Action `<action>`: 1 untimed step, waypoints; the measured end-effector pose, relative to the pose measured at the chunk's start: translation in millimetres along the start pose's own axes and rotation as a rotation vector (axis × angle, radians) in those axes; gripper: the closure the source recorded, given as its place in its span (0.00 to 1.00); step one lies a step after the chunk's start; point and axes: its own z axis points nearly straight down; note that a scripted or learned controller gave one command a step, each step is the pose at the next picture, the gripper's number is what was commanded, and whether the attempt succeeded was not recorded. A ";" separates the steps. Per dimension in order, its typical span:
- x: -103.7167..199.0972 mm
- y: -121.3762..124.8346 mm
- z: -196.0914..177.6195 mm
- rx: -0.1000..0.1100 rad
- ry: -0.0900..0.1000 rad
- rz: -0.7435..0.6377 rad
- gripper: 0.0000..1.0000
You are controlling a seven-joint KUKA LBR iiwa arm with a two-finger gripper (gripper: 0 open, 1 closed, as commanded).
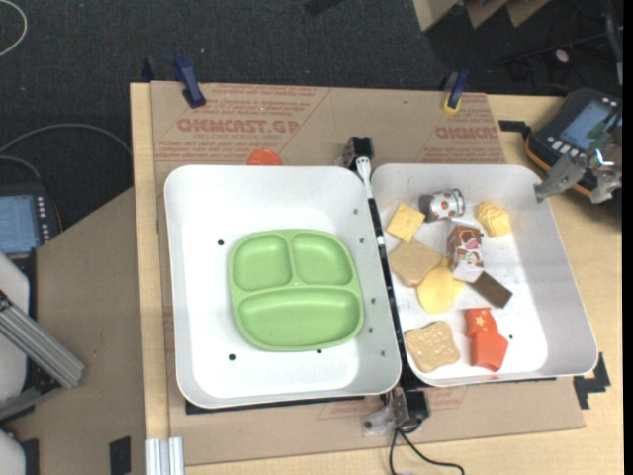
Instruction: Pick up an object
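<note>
Left white bin point(188, 265): a green three-compartment plastic tray point(295, 289) is being held.
Right white bin point(564, 295): small food items are being held.
Gripper fingers: cannot be told.

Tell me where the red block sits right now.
The red block lies in the right bin, near its front edge, just right of the slice of toast and below the brown bar.

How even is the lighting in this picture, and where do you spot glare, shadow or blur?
Camera view: lighting soft and even; the white bins look bright, nearly washed out; the green plate casts only faint shadow; the gripper at the right edge looks slightly blurred; the dark floor stays dim.
</note>
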 end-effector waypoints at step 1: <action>92.0 -11.2 109.3 0.013 0.009 -0.008 0.00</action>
